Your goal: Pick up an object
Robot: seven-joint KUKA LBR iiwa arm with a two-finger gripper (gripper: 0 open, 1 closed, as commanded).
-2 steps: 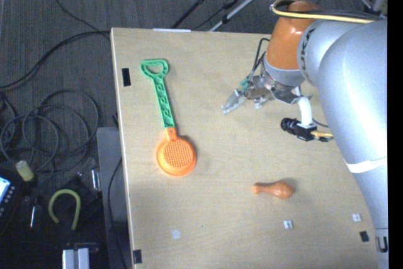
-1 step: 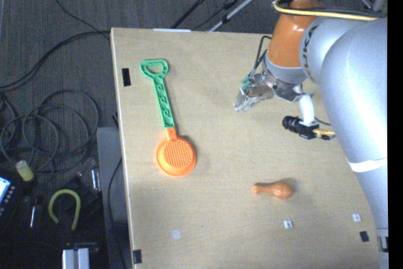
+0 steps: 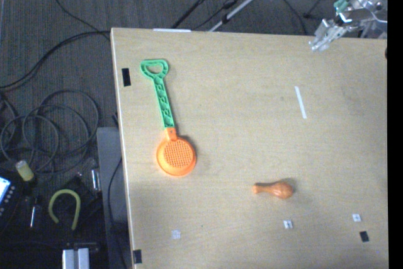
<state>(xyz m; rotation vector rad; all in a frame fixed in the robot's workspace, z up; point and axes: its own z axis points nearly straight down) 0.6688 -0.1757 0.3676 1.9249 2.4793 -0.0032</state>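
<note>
Camera view: jaws (image 3: 322, 38) top right, well apart from orange-headed sieve (image 3: 170, 129).

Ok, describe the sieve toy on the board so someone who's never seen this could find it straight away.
Start at the wooden board and go to its left side. The sieve toy lies there, a long green handle ending in a round orange mesh head. The small orange drumstick-shaped piece to its right is shorter, with no green.

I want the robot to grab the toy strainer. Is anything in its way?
Nothing visible blocks it. The gripper sits at the far right corner, and bare wooden board lies between it and the orange sieve with a green handle.
</note>
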